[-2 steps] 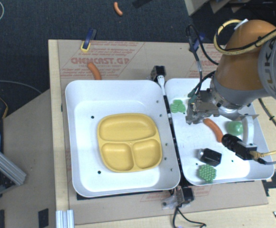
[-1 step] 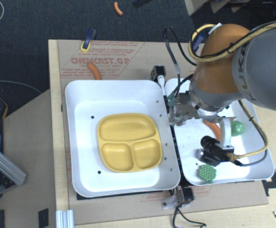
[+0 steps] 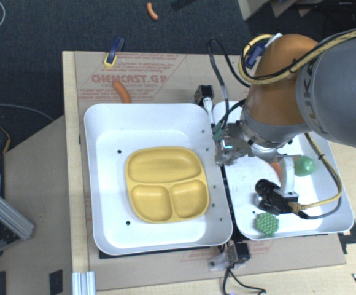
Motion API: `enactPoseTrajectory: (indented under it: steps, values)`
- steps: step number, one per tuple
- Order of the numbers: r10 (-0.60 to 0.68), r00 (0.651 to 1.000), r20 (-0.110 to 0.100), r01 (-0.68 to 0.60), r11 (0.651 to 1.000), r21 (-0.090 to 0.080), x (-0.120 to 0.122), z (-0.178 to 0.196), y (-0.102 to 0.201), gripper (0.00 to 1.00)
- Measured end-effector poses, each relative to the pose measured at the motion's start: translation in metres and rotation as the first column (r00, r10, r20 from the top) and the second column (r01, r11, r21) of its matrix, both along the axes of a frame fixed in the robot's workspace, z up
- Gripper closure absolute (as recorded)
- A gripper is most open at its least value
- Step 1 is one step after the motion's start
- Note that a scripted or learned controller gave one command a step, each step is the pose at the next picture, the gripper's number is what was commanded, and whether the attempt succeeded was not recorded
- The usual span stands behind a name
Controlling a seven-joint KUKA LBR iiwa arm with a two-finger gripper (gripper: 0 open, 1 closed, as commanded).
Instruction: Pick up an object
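My gripper [image 3: 228,149] hangs low over the left edge of the right bin [image 3: 247,209], close to the wall between the two bins. The grey and orange arm covers much of that bin. To its right in the right bin lie a pale green ball [image 3: 304,165] and a small orange piece [image 3: 277,168], partly hidden by the arm. A dark green bumpy ball [image 3: 266,224] rests near the bin's front edge. I see nothing between the gripper and these objects that shows contact.
The left bin [image 3: 104,158] holds a yellow divided plate [image 3: 166,183]. On the bench behind the bins lie an orange carrot-like piece [image 3: 122,91] and a blue and yellow tool [image 3: 113,52]. Another orange piece [image 3: 152,11] lies on the dark floor.
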State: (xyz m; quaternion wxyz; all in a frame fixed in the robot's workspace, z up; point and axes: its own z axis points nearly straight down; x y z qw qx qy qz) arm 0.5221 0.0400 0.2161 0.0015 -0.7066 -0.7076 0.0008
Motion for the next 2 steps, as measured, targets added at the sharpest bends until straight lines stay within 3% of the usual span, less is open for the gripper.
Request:
enactPoseTrajectory:
  steps: [2]
  values:
    - [-0.002, 1.000, 0.002, 0.002, 1.000, -0.001, 0.0046, -0.0007, -0.0089, 1.00]
